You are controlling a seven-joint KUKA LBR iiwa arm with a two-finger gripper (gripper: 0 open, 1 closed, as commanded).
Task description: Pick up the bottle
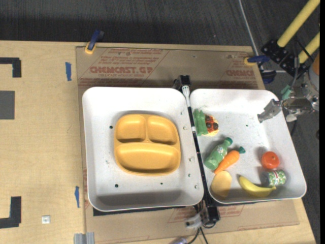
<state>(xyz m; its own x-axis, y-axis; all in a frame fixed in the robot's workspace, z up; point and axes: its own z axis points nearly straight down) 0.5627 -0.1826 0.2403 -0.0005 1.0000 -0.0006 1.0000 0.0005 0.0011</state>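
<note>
Bottle (218, 154), green, label perhaps unreadable, beside carrot (228, 160).

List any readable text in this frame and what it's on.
"CHEMCAST GP": red print on the brown sheet behind the left bin, upside down and blurry, so a best reading.
Smaller red lines around it, and the print at the sheet's right: too blurred.
Bottle label: too small.

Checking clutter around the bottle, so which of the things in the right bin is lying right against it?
The carrot. It lies alongside the green bottle on its right, touching it. The lemon, banana, tomato and small can sit apart, lower in the right bin.
</note>
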